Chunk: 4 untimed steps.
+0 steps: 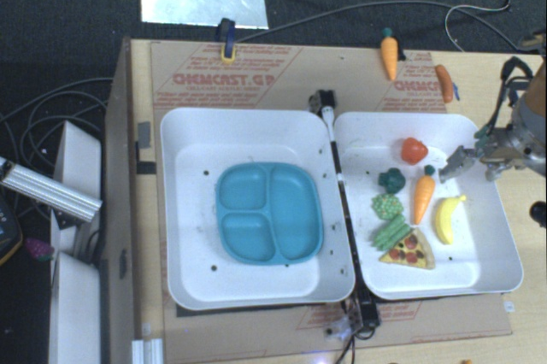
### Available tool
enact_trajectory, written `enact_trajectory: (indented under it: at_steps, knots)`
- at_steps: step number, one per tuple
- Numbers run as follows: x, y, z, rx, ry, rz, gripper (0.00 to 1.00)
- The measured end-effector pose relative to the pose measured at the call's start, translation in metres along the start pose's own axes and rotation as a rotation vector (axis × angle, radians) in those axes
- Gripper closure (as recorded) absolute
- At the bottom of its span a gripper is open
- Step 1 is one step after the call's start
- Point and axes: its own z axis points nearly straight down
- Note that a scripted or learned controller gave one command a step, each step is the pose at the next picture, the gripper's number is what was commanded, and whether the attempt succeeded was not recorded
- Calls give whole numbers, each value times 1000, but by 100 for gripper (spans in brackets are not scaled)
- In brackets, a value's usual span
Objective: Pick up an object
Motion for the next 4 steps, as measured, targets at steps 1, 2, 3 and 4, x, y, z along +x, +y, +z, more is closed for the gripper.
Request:
enact_trajectory:
  at_steps: [1, 2, 3, 4]
  knots:
    - [59, 20, 105, 3, 1, -1, 0]
    - [87, -6, 143, 1, 1, 1, 0]
    - [59, 53, 142, -1, -1, -1, 0]
    - [93, -13, 143, 2, 1, 1, 0]
